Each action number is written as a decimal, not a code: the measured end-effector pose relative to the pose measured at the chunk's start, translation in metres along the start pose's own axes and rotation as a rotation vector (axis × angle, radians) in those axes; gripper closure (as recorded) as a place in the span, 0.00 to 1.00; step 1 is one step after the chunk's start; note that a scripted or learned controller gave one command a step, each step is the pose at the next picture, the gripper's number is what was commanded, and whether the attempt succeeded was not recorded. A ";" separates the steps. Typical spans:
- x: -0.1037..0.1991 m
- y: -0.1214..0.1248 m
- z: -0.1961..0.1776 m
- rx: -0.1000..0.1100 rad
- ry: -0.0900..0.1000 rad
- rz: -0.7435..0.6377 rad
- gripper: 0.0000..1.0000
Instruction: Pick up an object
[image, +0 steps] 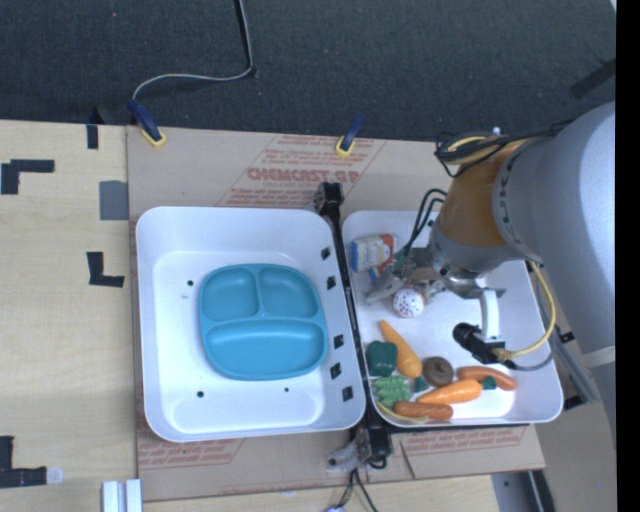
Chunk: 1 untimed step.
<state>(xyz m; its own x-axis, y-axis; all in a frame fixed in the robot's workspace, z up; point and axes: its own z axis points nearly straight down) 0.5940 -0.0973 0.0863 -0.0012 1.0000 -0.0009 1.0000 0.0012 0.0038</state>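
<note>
We see the claw (405, 283) low in the right bin (535, 395), near its upper left part, just beside a small white ball with dark dots (408, 303). We cannot tell how far the claw is open, nor whether it has hold of anything, because the wrist hides most of it. Just up and left of the claw lies a small carton with red and blue print (372, 250), close to the wall between the bins.

Lower in the same bin we find a heap of toy food: an orange carrot (400, 347) lying at a slant, a dark green piece (381, 355) beside it, a brown round piece (437, 371), a second, larger carrot (450, 392) and a red-orange piece (487, 378) near the lower rim. A black fitting on a yellow cable (478, 343) hangs over the bin's right part.

The left bin (165, 235) holds a blue divided plate (263, 321) with three compartments, lying flat near its middle. Both bins sit on a cardboard sheet (200, 165) on the table (50, 250), and the grey arm with its orange band (475, 205) reaches in from the right.
</note>
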 end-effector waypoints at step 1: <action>0.000 0.000 -0.010 0.000 -0.001 0.000 1.00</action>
